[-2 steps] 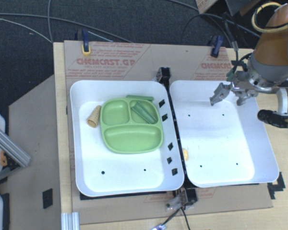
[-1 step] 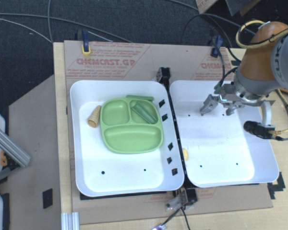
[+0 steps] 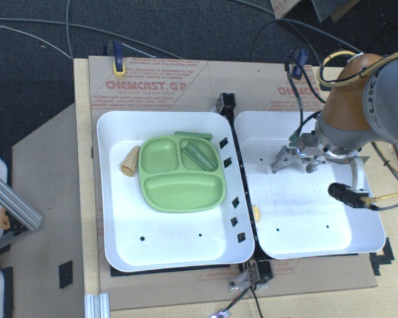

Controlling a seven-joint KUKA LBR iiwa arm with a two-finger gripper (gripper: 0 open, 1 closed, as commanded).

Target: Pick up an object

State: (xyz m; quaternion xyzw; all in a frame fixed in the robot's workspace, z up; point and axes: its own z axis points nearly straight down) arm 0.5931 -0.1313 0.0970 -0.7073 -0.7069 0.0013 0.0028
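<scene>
Candidate objects sit in the left bin [image 3: 116, 237]: a green divided plate [image 3: 181, 175] with a green pickle-like piece [image 3: 199, 154] in its upper right compartment, and a tan cone [image 3: 129, 161] just beside the plate's left rim. The claw [image 3: 297, 158] hangs over the right bin [image 3: 305, 237], well apart from them, nothing between its fingers. Whether it is released or clenched, cannot tell; judged pre-grasp.
</scene>
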